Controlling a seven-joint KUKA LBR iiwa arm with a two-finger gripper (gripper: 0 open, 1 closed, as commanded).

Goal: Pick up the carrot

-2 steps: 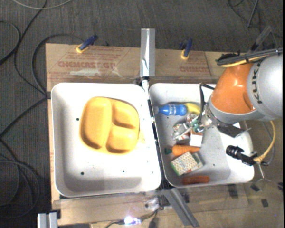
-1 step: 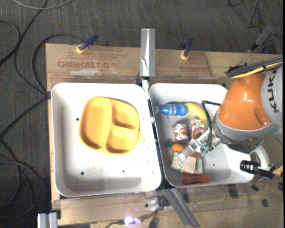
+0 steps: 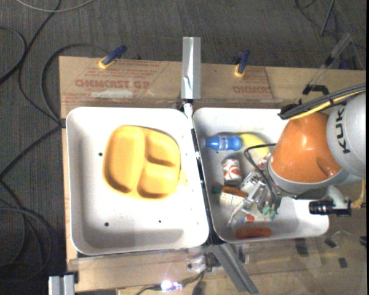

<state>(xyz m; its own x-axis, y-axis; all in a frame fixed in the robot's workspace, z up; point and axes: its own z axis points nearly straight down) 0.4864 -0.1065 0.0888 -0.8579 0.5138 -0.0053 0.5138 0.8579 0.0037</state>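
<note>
Reach/approach step, nothing lifted yet. Carrot (image 3: 253, 232) lies flat near the front wall of the right bin (image 3: 307, 229), just below the jaws (image 3: 253, 203). Jaws low over clutter: can (image 3: 232, 169), blue bottle (image 3: 224, 142); can't tell released or clenched. Left bin (image 3: 86, 226) has yellow tray (image 3: 142, 162). Next, as I judge it: shift toward front, line up across the carrot, drop, clamp.

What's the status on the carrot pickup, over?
Gripper low in right bin, fingers unreadable. Carrot on the bin floor just below it, not held. Can and blue bottle nearby.
</note>
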